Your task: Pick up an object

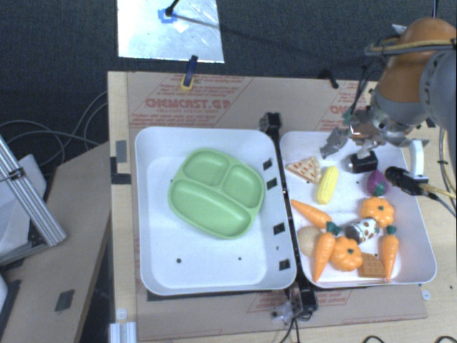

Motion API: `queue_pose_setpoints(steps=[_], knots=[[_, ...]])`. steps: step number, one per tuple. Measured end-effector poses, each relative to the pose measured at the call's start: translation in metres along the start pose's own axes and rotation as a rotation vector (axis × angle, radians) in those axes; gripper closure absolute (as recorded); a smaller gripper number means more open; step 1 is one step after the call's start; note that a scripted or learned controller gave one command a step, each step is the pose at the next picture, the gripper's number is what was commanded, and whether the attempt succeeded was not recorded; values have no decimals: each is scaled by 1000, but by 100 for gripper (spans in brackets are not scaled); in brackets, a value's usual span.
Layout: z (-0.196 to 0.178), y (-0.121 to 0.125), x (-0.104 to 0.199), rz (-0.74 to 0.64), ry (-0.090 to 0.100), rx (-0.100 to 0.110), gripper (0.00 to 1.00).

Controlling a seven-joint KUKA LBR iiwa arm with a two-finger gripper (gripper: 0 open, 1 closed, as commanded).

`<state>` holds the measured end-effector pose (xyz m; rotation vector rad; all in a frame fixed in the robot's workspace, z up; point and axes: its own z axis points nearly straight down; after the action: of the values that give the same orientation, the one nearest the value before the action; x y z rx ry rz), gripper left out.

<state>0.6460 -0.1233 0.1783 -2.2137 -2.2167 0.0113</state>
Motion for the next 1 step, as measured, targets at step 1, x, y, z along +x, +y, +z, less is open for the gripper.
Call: queue_pose_setpoints(steps=[1], knots=[[-9, 2, 0, -2, -1, -12, 0]])
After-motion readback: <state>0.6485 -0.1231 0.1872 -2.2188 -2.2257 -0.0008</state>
